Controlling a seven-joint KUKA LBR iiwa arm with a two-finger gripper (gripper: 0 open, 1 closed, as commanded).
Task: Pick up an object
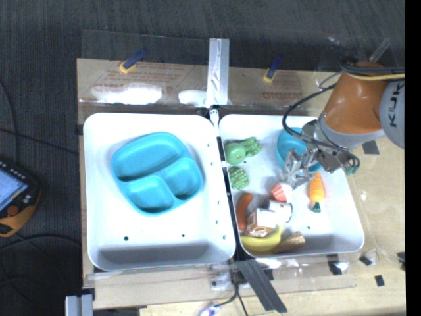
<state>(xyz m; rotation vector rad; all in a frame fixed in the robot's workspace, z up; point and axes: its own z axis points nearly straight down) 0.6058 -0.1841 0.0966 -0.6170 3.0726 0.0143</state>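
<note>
You see the arm (368,104) as a rounded orange band topped by a grey shell bearing part of dark lettering, "KU". A black cable loops off its left side. Below the band sits a grey wrist collar, then the gripper (300,171), thin metallic fingers with dark fittings and teal accents.

Very little lettering can be read. On the grey arm (393,114), at the right edge just beside the orange band, part of a dark brand mark is seen: the letters "KU" can be made out (the remainder is cut off by the frame). Faint reddish printing is seen on the clear sheet (151,84) behind the bins, but it cannot be read. Markings on the small carton (262,220) in the right bin are too blurred to be read.
</note>
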